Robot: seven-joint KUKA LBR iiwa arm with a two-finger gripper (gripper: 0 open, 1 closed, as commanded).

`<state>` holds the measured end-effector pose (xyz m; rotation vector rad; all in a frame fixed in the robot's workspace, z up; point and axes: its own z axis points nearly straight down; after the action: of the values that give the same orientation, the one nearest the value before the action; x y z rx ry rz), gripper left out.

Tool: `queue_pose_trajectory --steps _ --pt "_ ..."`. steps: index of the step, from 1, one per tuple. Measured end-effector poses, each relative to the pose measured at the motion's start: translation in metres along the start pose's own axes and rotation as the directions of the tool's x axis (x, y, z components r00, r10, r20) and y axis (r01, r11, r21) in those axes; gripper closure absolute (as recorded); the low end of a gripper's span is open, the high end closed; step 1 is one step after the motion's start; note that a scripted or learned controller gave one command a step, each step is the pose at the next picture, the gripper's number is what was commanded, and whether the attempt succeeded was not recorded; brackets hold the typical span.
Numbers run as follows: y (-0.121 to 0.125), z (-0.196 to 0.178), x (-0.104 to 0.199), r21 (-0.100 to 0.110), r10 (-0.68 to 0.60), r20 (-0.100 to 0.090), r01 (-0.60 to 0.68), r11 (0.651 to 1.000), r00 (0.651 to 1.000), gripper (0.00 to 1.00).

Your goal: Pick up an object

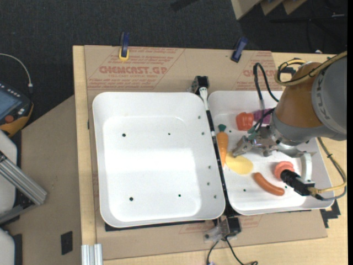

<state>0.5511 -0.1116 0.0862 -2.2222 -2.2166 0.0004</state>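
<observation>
Two metal fingers [241, 146] spread wide above a smooth, rounded yellow lemon [240, 165]; curved sausage [268, 184] nearby.

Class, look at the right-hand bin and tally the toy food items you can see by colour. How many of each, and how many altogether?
Orange: 2, carrot and sausage
Red: 2, block and round piece
Yellow: 1, lemon
Total: 5, though the arm may hide more.

Two shallow white bins, a left bin [110, 164] and a right bin [231, 101], sit side by side on a brown cardboard sheet [165, 65] with red printing. Blue clamps [124, 43] grip the cardboard's far edge. Dark carpet [83, 10] lies beyond.
</observation>
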Motion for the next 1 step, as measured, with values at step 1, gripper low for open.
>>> queue_pose_trajectory --steps 1 --pt "0.0028 -0.0004 0.0187 -0.006 -0.002 0.006 0.002 1.0 1.0 0.0"
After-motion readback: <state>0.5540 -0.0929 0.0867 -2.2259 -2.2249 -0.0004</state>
